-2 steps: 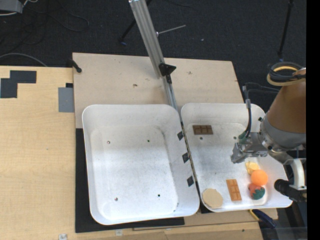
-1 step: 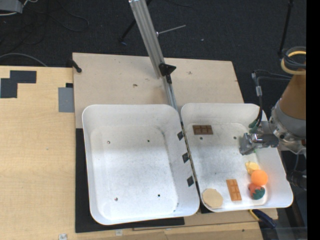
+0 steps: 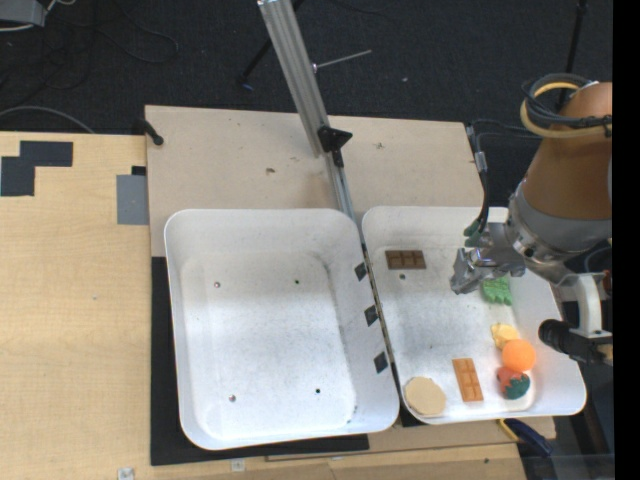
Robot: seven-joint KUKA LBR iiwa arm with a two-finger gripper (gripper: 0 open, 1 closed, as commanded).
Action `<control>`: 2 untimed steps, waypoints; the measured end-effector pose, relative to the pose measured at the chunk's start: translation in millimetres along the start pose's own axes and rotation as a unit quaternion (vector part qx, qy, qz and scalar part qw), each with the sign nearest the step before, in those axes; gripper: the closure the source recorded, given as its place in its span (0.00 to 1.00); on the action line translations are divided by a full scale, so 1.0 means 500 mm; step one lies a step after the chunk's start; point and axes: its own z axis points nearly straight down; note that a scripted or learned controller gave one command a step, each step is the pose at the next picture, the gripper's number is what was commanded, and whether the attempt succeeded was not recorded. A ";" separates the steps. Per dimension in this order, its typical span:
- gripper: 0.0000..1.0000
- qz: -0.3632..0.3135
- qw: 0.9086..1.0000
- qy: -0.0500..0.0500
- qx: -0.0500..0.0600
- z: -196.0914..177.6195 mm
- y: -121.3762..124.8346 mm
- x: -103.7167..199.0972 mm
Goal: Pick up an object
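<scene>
My gripper (image 3: 466, 278) hangs over the right bin (image 3: 430, 313), near its middle right, with the arm coming in from the right. A green leafy toy (image 3: 496, 290) lies just right of the gripper, partly behind it. A brown chocolate bar (image 3: 406, 260) rests further left near the bin's back. At the front right sit a yellow piece (image 3: 504, 334), an orange ball (image 3: 517, 355), a small red and green item (image 3: 514, 384), an orange wafer (image 3: 467, 379) and a tan round cookie (image 3: 427, 396).
The left bin (image 3: 260, 328) stands beside the right one, split from it by a ridge with black clips (image 3: 371, 313). A slanted aluminium bar (image 3: 300, 78) rises behind the bins. Tan bench boards lie around them.
</scene>
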 end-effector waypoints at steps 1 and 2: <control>1.00 0.000 1.000 0.000 0.001 0.039 0.056 0.087; 1.00 0.000 1.000 -0.001 0.000 0.032 0.122 0.184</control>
